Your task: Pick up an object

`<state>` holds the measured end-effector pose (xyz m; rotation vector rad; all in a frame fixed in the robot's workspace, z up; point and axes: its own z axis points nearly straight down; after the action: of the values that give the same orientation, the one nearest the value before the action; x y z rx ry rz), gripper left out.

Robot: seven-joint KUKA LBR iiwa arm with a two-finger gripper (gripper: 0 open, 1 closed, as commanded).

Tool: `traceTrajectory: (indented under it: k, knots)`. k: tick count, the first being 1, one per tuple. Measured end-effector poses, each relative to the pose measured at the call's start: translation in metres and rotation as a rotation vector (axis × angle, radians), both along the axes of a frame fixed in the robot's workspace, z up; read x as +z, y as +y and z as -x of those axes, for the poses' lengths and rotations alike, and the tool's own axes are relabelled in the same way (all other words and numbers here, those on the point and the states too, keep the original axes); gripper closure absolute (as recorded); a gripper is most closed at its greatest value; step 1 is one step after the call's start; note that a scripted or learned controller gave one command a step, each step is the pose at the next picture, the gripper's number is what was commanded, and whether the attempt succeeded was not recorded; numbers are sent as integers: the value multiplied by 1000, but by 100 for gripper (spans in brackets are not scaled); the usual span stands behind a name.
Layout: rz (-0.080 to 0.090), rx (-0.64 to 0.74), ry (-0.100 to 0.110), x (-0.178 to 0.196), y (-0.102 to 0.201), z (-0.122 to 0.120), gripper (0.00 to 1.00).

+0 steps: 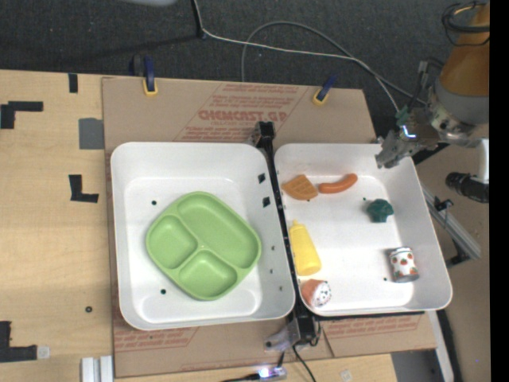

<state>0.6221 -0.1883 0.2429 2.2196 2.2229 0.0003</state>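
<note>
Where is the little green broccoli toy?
The green broccoli toy lies in the right bin, toward its upper right part, below and to the right of the orange sausage and above the small can.

Green divided plate point(203, 245) in left bin point(127, 173); cardboard point(238, 114) beneath.

The surface point(48, 237) is light wood with a few black tape marks on it. A brown cardboard sheet point(238, 110) with red print lies flat on top, held by two clamps point(149, 78) at the back edge, and both white bins point(127, 165) sit side by side on the cardboard.
</note>
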Motion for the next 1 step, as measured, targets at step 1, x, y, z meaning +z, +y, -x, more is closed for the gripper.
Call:
traceTrajectory:
  k: [1]
  knots:
    - [-1, 4, 2, -5, 55, 10, 100]
